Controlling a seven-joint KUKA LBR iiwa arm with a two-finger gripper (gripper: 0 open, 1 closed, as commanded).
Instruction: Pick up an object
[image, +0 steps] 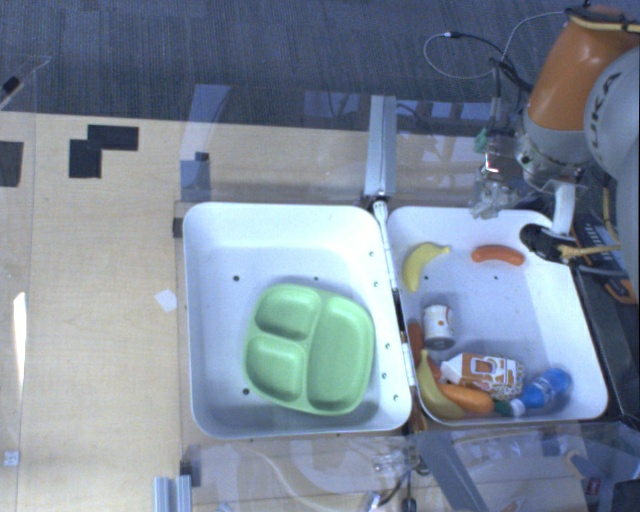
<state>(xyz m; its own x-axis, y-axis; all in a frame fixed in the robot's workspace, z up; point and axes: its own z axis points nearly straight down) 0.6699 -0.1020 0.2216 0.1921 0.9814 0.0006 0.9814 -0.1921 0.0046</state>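
The claw (487, 195), its opening not discernible, hung above the right bin's (590, 330) far rim, near the sausage (498, 256), judged light, smooth, best gripped across its middle.

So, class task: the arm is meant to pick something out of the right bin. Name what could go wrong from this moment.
1. The claw sits over the far rim of the right bin, so a straight descent may strike the rim instead of an object.
2. The carton, carrot, bottle and lower banana lie crowded in the near corner; a grasp there could catch two things or slip.
3. The sausage is rounded and might roll away.
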